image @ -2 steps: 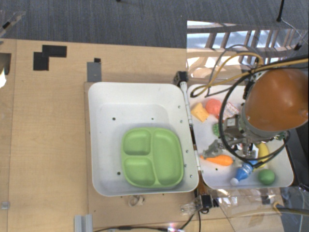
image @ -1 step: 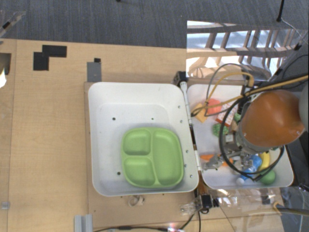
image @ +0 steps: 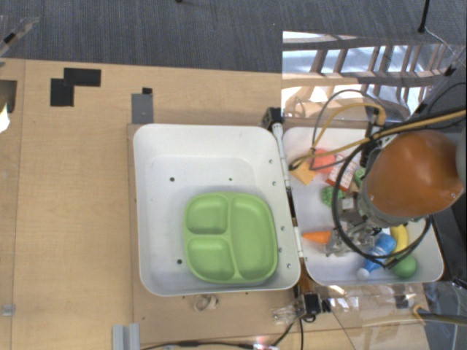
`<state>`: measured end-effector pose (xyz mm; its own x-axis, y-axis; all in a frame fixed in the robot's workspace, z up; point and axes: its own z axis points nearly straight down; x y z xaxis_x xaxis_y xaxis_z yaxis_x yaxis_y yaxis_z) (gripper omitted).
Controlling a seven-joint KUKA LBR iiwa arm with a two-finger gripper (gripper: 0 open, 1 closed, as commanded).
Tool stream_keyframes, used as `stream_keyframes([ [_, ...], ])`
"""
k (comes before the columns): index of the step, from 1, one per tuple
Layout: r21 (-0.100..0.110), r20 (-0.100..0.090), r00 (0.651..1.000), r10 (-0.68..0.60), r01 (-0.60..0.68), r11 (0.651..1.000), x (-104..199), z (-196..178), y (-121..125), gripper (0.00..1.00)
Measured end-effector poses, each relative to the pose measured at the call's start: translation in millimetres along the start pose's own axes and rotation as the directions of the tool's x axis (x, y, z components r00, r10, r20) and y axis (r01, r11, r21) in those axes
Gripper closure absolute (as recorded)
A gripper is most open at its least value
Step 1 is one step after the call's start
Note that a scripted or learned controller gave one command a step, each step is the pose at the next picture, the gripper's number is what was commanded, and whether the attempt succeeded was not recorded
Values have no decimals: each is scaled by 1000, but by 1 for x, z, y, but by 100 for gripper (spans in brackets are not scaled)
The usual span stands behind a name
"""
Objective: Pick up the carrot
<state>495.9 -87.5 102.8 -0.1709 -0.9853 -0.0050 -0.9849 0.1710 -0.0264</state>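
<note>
camera view: claw [image: 341, 245] beside carrot [image: 315, 235]

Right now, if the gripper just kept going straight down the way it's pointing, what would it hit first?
Probably the right bin's floor just beside the carrot. The gripper hangs a little right of the carrot's tip, though depth is hard to judge from this slanted view.

Brightness: you get even, bright overhead light on the tan wooden bench [image: 73, 217].
Glare: the shallow white right-hand bin [image: 430, 268] and the clear panel behind it [image: 343, 53] wash out.
Shadows: you see only soft ones under the green divided plastic plate [image: 231, 237].
Sharpness: the small items under the grey-and-orange arm [image: 412, 173] blur together.
</note>
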Motion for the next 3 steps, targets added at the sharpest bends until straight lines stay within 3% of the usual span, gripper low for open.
stream_keyframes([
  [1,-1,0,1000,0,0,1000,0,0,0,0],
  [2,7,4,1000,-2,2,1000,-3,-11,-2,100],
  [3,6,4,1000,-2,2,1000,-3,-11,-2,0],
])
